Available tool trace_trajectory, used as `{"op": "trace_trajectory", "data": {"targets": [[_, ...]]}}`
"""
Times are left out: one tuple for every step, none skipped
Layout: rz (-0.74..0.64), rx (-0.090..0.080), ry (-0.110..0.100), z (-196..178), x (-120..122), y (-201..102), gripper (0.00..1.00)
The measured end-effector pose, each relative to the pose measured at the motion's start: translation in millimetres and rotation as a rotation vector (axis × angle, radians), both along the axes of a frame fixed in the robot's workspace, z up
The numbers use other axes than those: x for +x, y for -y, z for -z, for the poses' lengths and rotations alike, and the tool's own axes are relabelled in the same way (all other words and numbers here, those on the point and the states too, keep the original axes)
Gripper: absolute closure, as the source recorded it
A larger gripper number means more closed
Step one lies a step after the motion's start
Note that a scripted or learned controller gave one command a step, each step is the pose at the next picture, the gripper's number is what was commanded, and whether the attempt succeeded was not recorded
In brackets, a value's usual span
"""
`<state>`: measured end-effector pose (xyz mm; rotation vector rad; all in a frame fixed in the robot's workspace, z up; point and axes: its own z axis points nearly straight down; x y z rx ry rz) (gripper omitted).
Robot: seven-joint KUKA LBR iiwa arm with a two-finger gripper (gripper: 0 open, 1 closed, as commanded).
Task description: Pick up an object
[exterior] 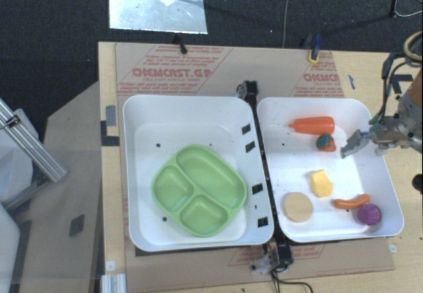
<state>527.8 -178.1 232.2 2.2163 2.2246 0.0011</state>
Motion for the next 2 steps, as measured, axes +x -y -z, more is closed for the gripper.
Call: {"op": "trace_trajectory", "data": {"targets": [[-0.004, -0.001, 0.004, -11, 1, 0, 1.0], [-0.001, -0.007, 0.017, -154, -8, 18, 1.0]]}}
